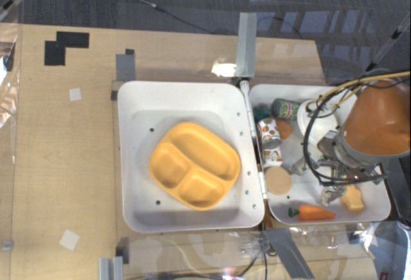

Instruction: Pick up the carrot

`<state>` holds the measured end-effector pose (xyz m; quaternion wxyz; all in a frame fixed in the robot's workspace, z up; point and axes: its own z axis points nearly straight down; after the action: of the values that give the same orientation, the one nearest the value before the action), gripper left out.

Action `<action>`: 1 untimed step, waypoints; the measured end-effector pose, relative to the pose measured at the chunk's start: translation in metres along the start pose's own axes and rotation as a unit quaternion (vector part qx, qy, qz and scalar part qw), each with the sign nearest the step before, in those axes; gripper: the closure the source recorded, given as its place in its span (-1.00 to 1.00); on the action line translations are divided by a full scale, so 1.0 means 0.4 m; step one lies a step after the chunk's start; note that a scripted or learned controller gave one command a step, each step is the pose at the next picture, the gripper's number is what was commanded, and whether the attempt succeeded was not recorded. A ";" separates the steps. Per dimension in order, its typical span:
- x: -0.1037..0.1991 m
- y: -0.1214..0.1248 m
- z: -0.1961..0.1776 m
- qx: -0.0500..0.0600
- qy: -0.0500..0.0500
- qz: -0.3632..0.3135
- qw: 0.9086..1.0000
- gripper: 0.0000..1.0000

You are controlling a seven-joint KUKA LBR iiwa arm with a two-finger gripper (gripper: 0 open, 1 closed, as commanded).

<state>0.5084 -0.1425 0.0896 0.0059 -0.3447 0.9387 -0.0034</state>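
The carrot [313, 212] lies at the lower edge of the right bin [379, 213], lower right of frame, green end pointing left. The gripper [334, 192] hangs just above it, apart from it; its state cannot be told. The left bin [128, 144] holds 1 yellow tray [194, 164].

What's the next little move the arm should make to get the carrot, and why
Probably a short shift toward the bin's near-left corner, then a descent. The carrot lies flat by the near wall of the right bin, while the gripper sits just up and right of it, nearer the cheese wedge, so it isn't centred over the carrot yet.
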 end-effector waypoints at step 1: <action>0.012 0.004 -0.061 -0.002 0.000 -0.241 0.971 -1.00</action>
<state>0.5034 -0.1444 0.1137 0.0044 -0.5606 0.8281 -0.0030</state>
